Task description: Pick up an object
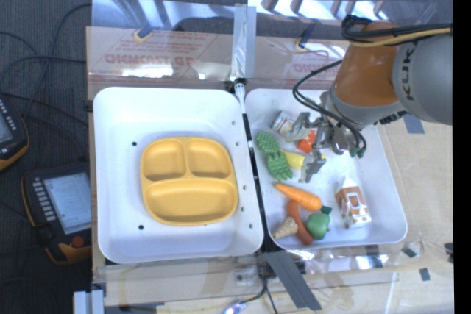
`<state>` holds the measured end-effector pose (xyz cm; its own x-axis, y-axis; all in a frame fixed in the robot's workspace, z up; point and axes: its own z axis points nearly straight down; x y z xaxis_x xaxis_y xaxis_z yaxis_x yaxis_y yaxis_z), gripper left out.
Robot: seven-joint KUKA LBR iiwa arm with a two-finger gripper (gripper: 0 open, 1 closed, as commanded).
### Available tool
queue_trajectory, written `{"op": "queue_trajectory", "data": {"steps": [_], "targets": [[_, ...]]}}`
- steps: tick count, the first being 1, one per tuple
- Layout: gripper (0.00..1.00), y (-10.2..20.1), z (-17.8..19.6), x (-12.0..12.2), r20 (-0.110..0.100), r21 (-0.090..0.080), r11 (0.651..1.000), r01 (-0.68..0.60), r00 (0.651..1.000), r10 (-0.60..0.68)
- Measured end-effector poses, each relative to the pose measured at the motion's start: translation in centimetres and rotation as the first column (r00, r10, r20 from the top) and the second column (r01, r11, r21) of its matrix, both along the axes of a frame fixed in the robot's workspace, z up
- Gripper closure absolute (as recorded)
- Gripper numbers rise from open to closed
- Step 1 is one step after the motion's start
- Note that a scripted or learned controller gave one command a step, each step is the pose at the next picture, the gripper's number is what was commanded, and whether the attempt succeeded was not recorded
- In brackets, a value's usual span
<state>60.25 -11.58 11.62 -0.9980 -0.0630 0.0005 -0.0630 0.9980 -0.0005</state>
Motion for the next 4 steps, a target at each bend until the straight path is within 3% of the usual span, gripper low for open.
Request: {"op": "queue_trajectory", "data": {"steps": [1,2,3,4], "targets": [[0.0,1.0,-2.5,-2.9,0.017,-0.006,1.0,0.014,1.0,-0.014],[0.0,0.8,-2.6,2.6,0.007,-0.005,1.0,0.002,1.0,-0.002],[0.0,-4.0,-2.5,-6.5,0.012,-0.005,1.0,0.007,1.0,-0.007],[0.0,2.5,-2.5,2.0,0.017,0.001,0.992,0.126,0.992,-0.126]]}}
